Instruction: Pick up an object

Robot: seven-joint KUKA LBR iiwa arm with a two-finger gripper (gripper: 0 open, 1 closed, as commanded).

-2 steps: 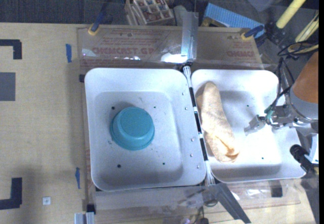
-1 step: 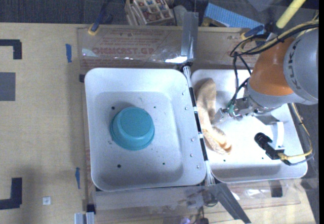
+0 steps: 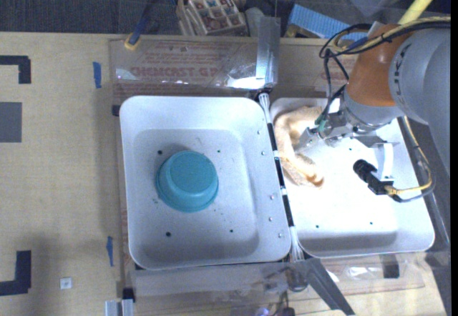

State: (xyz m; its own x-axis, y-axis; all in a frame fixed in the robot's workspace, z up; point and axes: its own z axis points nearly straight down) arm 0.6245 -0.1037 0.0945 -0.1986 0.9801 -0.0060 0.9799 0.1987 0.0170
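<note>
Two shallow white bins side by side on a wooden bench.

Left bin (image 3: 136, 121): holds one teal bowl (image 3: 187, 180), upside down, roughly central on the bin floor, a little toward the near-left; well apart from every wall. Small dark specks scattered on the floor around the bowl.

Right bin (image 3: 358, 229): holds a pale tan, crumpled soft item (image 3: 293, 146), lying against the wall shared with the left bin, in the far-left part. Near half bare white.

Gripper (image 3: 315, 132): low over the far part of the right bin, at the right edge of the tan item, touching or just above; cannot tell which. Opening of the fingers not readable from this angle; nothing visibly held between them. Grey arm with orange band (image 3: 372, 79) entering from the right of the right bin. Black cable end (image 3: 368, 175) hanging over the right bin's middle.

Behind the left bin: clear plastic sheet with red print (image 3: 186, 71).
</note>
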